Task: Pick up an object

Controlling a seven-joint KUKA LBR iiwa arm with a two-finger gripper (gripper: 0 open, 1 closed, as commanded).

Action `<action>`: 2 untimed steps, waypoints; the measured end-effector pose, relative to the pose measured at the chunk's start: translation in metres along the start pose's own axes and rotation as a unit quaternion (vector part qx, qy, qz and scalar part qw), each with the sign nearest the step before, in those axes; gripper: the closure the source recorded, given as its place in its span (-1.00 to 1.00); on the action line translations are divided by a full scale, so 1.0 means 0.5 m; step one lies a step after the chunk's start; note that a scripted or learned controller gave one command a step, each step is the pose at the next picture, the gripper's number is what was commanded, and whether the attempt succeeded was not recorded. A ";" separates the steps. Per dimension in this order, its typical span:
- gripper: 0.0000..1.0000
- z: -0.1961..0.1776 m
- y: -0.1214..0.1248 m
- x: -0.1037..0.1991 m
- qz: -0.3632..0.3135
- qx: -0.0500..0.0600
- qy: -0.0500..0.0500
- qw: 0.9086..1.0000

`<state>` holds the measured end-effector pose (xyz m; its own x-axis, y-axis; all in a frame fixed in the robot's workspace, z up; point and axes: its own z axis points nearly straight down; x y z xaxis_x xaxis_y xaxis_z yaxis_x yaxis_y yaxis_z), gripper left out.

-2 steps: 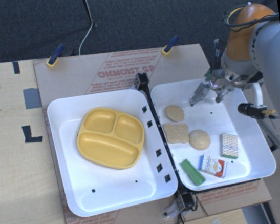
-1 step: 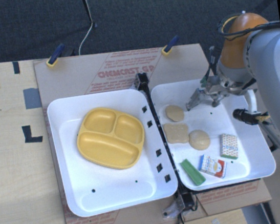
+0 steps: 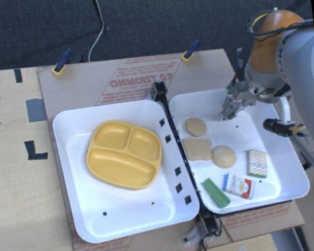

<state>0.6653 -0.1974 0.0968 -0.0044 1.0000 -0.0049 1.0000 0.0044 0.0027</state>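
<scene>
The jaws (image 3: 229, 112) hang over the far right part of the right bin (image 3: 282, 191), low above its white floor. They are small and dark in the camera view, and it is not possible to tell if they are apart or together. Nothing can be seen between them.

The nearest thing to grab is the round tan piece (image 3: 196, 126). It lies just to the left of the jaws and a little closer to the front of the bin. It is round, so it has no long side to line up with.

A little further out, to the left and toward the front, lies the square tan piece (image 3: 198, 148), touching the bin's left wall. Beside that one is a second round tan piece (image 3: 224, 156), more or less straight in front of the jaws.

The green block (image 3: 217, 192) lies well to the front, long and thin, slanting from back-left to front-right. The small printed packet (image 3: 238, 186) and the dotted packet (image 3: 257, 163) are at the front too.

The yellow tray (image 3: 124, 154) sits in the left bin (image 3: 77, 179), far to the left of the jaws.

The next move is likely a short slide left and then down.
</scene>
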 end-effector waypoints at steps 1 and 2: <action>1.00 -0.094 -0.015 0.009 0.002 0.001 0.002 1.000; 1.00 -0.220 -0.011 0.013 0.001 0.000 0.002 1.000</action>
<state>0.6595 -0.1902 0.2067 -0.0019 1.0000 -0.0010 1.0000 0.0019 0.0034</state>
